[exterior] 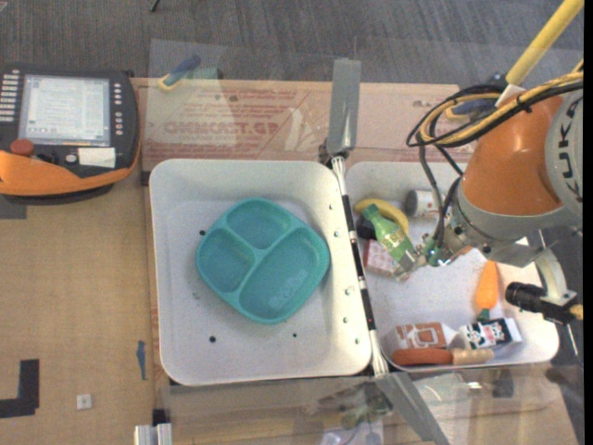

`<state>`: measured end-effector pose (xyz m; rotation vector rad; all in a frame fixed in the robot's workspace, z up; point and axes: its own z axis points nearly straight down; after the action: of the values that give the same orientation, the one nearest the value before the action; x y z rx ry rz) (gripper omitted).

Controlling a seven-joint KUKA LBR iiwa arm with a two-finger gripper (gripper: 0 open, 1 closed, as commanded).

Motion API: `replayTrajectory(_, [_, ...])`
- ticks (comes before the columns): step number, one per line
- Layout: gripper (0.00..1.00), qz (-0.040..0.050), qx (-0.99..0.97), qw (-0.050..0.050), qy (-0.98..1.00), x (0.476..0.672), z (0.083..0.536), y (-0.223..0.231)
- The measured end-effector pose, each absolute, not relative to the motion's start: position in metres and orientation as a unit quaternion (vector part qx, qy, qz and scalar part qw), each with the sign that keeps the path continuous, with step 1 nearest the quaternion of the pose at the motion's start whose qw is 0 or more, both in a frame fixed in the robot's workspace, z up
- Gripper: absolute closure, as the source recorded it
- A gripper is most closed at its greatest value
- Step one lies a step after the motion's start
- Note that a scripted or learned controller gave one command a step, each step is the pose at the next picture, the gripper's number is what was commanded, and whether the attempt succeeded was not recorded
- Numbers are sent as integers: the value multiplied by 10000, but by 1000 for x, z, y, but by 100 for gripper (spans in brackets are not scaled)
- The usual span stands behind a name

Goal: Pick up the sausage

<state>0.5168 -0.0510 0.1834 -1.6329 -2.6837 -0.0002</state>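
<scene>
Along the right bin's (533, 346) near wall lay the sausage (422, 357), just beside a small carton (424, 335). It looked light, smooth and likely to roll, best pinched across its middle. Well apart hovered the tool (432, 253); its grip I couldn't tell.

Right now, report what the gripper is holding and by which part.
It cannot be told. The gripper sits low in the right bin, beside the green bottle. The sausage lies apart, near the bin's front edge.
</scene>
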Motion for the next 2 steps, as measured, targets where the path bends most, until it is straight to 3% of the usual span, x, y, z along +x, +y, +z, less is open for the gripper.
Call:
replayTrajectory(1, [100, 10, -7344, 0, -6787, 562, 212, -4])
replayTrajectory(2, [100, 33, -8911, 18, -4538, 500, 182, 30])
